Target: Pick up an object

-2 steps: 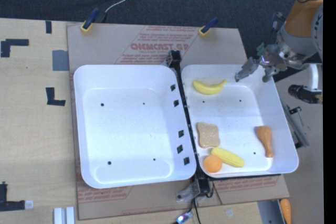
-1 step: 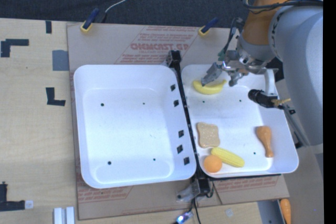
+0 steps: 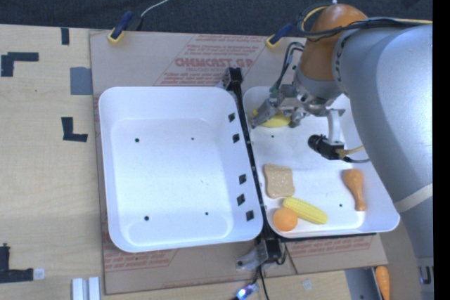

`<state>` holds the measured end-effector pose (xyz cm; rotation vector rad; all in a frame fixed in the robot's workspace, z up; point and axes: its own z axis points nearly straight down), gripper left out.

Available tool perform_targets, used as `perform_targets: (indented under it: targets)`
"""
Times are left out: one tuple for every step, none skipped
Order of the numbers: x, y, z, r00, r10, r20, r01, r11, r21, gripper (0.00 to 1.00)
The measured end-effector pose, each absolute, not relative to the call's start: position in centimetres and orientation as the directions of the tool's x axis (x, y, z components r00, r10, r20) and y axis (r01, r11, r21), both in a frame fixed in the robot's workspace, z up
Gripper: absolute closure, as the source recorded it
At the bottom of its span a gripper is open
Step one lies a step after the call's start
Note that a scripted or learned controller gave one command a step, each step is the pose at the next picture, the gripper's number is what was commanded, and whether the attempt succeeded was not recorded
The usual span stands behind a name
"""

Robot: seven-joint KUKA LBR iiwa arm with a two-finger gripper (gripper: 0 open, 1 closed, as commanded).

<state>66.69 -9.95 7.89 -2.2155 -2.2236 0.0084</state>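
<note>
My gripper (image 3: 274, 113) is low in the far left corner of the right bin (image 3: 380, 221), close to the divider between the bins. A small yellow object (image 3: 277, 122) lies right under its tip, partly covered by it. Whether that object is touched or held cannot be made out. Nearer the front of the same bin lie a slice of bread (image 3: 279, 180), a yellow corn cob (image 3: 304, 210), an orange ball-shaped fruit (image 3: 285, 220) and a brown drumstick (image 3: 354, 187).
The left bin (image 3: 112, 109) sits beside the right one, their rims meeting at a line of black clips (image 3: 242, 183). The grey arm (image 3: 387, 95) with its orange band (image 3: 330, 46) covers the right bin's far right side. A cardboard sheet (image 3: 204, 60) lies under both bins.
</note>
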Motion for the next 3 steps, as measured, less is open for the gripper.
perform_targets:
  targets:
    - [66.7, -10.1, 9.0, -0.003, 1.0, -0.002, 1.0, 0.003, -0.01, 1.0]
    - [67.1, -2.1, 18.9, -0.01, 1.0, 0.003, 1.0, 0.01, 0.006, 1.0]
    - [66.8, -13.1, 30.0, 0.007, 1.0, -0.008, 1.0, -0.007, 0.009, 1.0]
